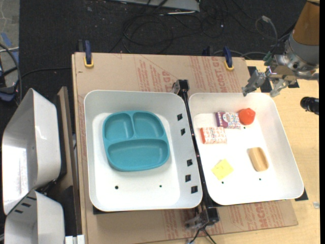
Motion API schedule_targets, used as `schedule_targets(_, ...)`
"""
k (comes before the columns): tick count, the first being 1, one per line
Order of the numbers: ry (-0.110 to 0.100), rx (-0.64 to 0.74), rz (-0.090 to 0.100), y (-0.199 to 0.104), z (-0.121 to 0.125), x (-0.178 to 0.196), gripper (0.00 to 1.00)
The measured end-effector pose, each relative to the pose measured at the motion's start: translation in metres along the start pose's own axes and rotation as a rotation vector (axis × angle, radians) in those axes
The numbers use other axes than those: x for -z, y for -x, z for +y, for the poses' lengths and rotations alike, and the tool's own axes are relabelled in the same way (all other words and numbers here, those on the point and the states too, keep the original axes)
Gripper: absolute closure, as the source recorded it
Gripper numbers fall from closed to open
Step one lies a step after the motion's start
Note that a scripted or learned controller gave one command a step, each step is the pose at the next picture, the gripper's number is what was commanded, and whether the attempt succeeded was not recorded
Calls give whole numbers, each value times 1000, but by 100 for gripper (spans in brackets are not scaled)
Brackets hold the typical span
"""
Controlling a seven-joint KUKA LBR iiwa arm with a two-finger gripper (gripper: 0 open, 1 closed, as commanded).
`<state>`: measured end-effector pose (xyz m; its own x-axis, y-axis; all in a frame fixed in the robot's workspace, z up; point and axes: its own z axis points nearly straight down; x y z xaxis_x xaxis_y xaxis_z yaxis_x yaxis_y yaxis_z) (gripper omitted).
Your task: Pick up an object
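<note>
Five candidates: all in the right bin (284,151), so plenty to choose from.
Purple packet (227,119): flat, near the bin's far side, touching or nearly touching the red piece on its right.
Red piece (247,116): roundish, probably rolls or slips if pinched off-centre.
Pink-and-white packet (213,135): flat, just in front of the purple one, looks close enough that fingers could snag both.
Yellow square (222,169): lies low and flat, well apart from the rest, but thin stuff like that is hard to get under.
Tan block (258,159): looks like a little bread loaf, standing free with bare bin floor all round it. My pick, honestly.
Left bin (96,136): holds just a teal divided plate (136,140), not what I'd go for.
End effector (266,83): hangs over the worktop (152,72) just past the right bin's far corner, not over any item yet. Fingers look spread apart with nothing between them, though it's a bit cluttered up there so I'm not 100% on that.
Step in hand: looks like the approach, nothing grabbed so far.
How I'd do it: swing in over the tan block, line the fingers across its narrow side, come straight down, close only once they straddle it.
Watch out: the bin's sloped wall, and drifting toward the packet cluster.
</note>
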<state>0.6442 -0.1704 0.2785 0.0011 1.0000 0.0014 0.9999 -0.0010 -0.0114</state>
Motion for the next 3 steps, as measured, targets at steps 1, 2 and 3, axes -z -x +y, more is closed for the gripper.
schedule_targets(1,12,2,-2,-1,2,7,0)
schedule_targets(2,7,0,-1,0,-7,-50,0)
schedule_targets(3,6,0,-1,1,-4,-114,0)
